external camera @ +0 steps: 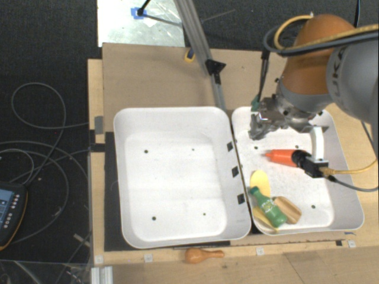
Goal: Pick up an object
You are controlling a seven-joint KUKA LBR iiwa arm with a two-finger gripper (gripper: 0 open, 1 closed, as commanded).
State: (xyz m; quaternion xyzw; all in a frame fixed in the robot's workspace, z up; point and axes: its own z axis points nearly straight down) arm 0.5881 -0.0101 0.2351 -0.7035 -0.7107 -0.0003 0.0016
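Looking down at the desk (pixel 154 76), I see the gripper (pixel 259 127) hanging over the far left part of the right bin (pixel 349 215); whether it is released or clenched I cannot tell. An orange carrot-like object (pixel 280 156) lies mid-bin, while a green bottle (pixel 267 207), yellow piece (pixel 260 182) and tan block (pixel 288 208) cluster at the near left corner.

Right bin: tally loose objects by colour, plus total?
In the right bin:
Orange: 1, carrot-like piece
Yellow: 1, curved piece
Green: 1, bottle
Tan: 1, block
Total: 4
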